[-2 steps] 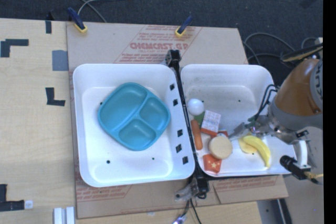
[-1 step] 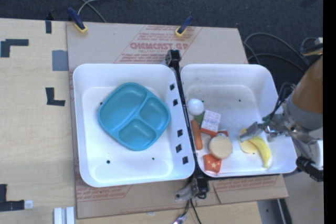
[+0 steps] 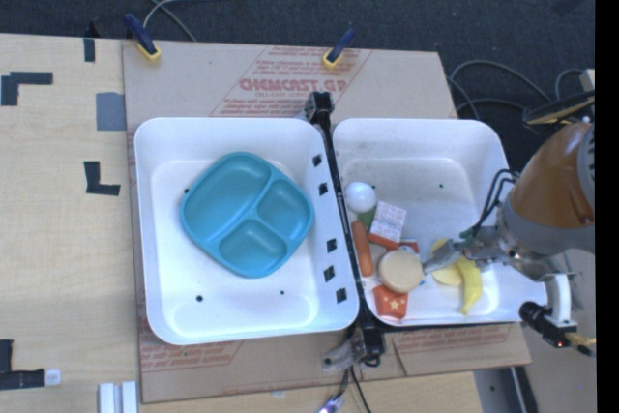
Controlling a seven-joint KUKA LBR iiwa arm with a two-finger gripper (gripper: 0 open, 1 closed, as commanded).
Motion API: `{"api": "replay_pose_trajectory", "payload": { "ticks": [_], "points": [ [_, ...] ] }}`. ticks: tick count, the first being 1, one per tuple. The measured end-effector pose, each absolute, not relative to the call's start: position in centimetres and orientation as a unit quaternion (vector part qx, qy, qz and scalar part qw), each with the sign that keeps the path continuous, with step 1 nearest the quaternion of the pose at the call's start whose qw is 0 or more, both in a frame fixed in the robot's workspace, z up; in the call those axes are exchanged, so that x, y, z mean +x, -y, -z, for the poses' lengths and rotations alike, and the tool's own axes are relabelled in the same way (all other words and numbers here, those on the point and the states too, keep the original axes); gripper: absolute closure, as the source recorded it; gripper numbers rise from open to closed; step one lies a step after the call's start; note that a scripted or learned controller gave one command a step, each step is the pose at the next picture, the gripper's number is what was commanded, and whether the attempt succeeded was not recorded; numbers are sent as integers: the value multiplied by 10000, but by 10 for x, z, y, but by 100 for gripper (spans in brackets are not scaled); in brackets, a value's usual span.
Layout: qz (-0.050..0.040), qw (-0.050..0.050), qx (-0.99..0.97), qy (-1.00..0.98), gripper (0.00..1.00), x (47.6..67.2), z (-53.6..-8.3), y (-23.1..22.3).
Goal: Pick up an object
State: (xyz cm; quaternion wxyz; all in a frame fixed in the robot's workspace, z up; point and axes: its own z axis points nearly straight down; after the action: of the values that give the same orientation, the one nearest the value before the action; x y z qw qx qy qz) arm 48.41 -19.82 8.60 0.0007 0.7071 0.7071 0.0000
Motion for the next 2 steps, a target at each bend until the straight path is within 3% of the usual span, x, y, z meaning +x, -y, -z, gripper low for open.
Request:
{"api": "replay_pose_trajectory", "payload": {
  "ticks": [1,2],
  "points": [
    [-1,23,7075,-7067,100,485,-96,199],
    [-3,2,7063,-7079,100,602,-124,169]
  ]
}}
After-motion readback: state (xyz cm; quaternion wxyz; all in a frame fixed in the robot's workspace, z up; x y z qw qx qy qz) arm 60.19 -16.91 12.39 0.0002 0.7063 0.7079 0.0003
